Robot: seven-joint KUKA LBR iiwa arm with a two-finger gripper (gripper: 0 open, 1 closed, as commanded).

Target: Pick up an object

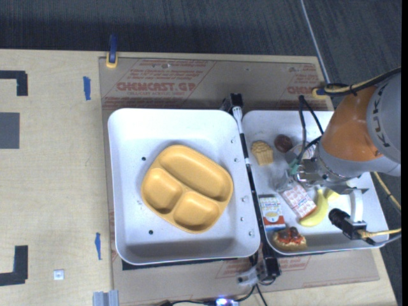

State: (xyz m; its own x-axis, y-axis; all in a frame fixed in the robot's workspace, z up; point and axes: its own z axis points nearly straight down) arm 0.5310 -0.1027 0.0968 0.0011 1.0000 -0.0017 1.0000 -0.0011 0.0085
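Over right bin (376,231), arm (357,139) above red-white packet (298,199).

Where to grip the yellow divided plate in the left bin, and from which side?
Take the yellow divided plate at its outer rim, probably the upper-left edge, coming straight down. It lies flat and alone in the left bin, too wide to span, and that edge has bare floor beside it for one finger.

Left bin (121,171) white; tray (186,187) mustard yellow. Right bin (376,225): tan cracker (261,152), brown ball (283,143), yellow banana (319,209), red-white packet (297,199).
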